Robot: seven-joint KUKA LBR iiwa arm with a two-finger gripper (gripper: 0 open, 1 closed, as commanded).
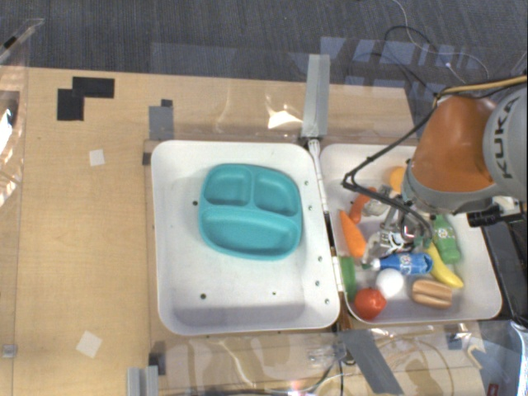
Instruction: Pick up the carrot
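Carrot (353, 236) lies just left of pincer (388, 242), apart.

The orange carrot (354, 236) lies lengthwise along the right bin's left wall.

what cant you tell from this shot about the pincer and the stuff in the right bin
- Pincer: open or shut unclear; wrist and cables cover it.
- Carrot: touching the pincer or not, too small to tell.
- Orange item: mostly behind the arm.
- Green bottle: top under the arm.

Smooth teal plastic tray (249, 211), glossy white bins (177, 295), matt wooden bench (74, 254)
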